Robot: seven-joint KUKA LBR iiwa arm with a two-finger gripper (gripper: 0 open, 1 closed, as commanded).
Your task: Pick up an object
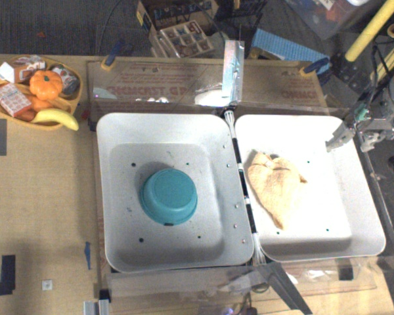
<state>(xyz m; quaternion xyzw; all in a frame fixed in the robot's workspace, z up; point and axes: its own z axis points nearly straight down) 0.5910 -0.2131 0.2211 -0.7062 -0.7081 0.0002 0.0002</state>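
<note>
Closest to me, the teal bowl (169, 196) sits overturned in the left bin (118, 136); a tan cloth (274, 185) lies in the right bin (354, 209). My gripper (345, 135) hovers at its far-right rim, finger state unclear. I'd descend centred over the cloth's bunched middle.
</note>
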